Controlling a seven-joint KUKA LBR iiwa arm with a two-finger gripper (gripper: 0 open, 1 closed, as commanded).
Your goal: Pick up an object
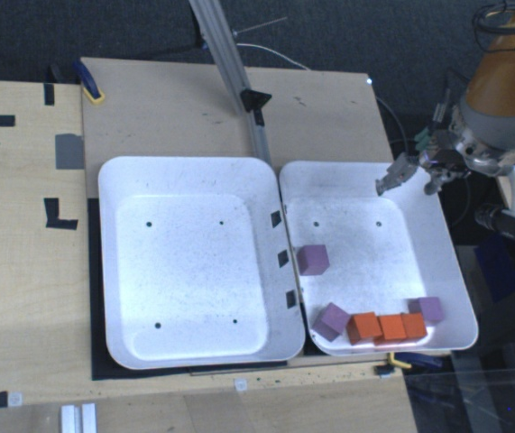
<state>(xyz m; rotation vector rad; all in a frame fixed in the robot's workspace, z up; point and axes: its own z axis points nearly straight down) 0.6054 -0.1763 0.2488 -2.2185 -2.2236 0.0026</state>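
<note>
The right bin (437,242) holds several small blocks. One purple cube (312,259) lies alone near the bin's left side. Along the front wall sit a second purple cube (333,319), an orange block (363,328), two more orange blocks (390,328) (413,326) touching it in a row, and a third purple cube (429,308). My gripper (411,184) hangs over the bin's back right corner, well away from the blocks. It is open, its two fingers spread with nothing between them.
The left bin (113,242) stands beside the right one, their rims touching at the middle. A slanted metal rail (225,52) crosses the bench behind the bins. A yellow-and-blue tool (91,84) lies at the board's back left corner.
</note>
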